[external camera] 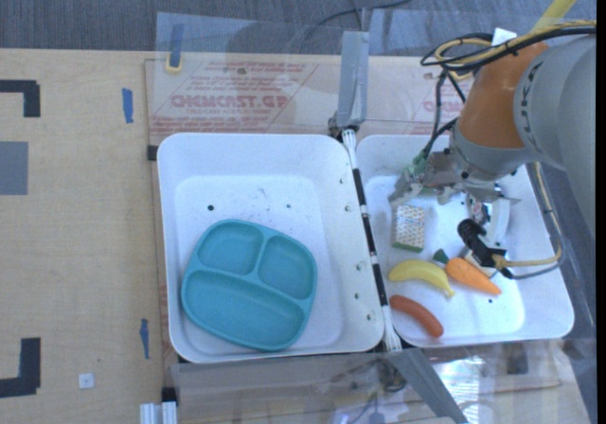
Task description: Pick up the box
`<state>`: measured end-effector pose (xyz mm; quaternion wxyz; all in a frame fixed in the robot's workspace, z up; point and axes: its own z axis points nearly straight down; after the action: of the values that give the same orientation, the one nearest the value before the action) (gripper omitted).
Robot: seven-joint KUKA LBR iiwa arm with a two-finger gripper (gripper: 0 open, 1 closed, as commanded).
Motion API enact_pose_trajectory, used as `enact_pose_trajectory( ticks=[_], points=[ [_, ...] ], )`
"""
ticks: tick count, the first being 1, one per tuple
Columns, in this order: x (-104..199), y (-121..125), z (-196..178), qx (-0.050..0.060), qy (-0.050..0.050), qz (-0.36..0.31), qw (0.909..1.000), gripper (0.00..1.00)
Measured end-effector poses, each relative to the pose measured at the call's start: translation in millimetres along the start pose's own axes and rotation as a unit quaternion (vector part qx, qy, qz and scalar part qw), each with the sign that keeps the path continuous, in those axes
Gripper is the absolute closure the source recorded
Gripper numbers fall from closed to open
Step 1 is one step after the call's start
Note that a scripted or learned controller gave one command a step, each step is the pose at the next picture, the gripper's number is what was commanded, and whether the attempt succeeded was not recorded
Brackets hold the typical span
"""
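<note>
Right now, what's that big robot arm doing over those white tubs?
The grey and orange arm is reaching into the right bin, trying to pick up the small box. Its tool hangs low, just above and beside the box, which lies on the bin floor. A banana, a carrot and a red sausage lie nearby. The left bin holds a blue divided plate.

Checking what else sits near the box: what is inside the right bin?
The right bin holds the box, a banana, a carrot and a red sausage. The arm covers the bin's far right part.
</note>
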<state>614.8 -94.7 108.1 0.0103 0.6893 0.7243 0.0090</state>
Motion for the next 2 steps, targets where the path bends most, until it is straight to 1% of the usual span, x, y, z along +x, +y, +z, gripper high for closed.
enact_pose_trajectory(
  ticks=[1,2],
  points=[
    [2,-20,19,0.009,0.001,-0.048,0.9988,0.00],
    [1,-18,8,0.007,0.001,-0.047,0.9989,1.00]
  ],
)
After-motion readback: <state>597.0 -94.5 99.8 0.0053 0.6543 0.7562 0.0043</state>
